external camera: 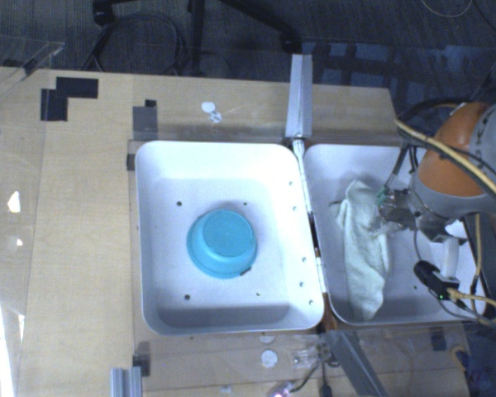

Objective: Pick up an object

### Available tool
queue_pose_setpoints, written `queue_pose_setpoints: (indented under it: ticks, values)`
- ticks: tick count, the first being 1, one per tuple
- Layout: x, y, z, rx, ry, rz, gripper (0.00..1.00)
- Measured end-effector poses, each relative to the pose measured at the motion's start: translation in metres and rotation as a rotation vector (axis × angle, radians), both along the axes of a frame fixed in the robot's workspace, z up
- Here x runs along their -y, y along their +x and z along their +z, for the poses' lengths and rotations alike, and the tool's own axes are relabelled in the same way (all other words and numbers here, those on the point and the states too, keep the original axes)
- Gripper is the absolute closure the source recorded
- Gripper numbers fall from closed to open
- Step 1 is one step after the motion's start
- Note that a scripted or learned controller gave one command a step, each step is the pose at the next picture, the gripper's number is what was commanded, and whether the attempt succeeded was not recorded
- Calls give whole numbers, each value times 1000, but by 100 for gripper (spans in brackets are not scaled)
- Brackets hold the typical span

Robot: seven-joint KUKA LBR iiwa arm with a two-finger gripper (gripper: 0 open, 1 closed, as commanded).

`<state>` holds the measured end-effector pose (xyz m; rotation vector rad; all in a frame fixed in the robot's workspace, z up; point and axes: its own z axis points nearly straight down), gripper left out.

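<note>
A blue bowl (222,243) sits upside down near the middle of the left bin (161,180). A crumpled white cloth (363,251) lies along the left side of the right bin (355,160). My gripper (388,216) is low in the right bin, at the cloth's upper right edge and touching or nearly touching it. The wrist with its orange band (450,151) hangs over the gripper.
A metal divider rail (298,98) runs back from between the two bins. Cables (455,292) loop off the arm over the right bin's right side. Black tape marks (66,93) lie on the wooden bench at far left.
</note>
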<state>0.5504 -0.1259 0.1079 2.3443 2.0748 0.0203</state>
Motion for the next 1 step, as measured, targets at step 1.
queue_pose_setpoints:
  ticks: [1]
  values:
    - [-52,-5,121,-13,-1,133,100]
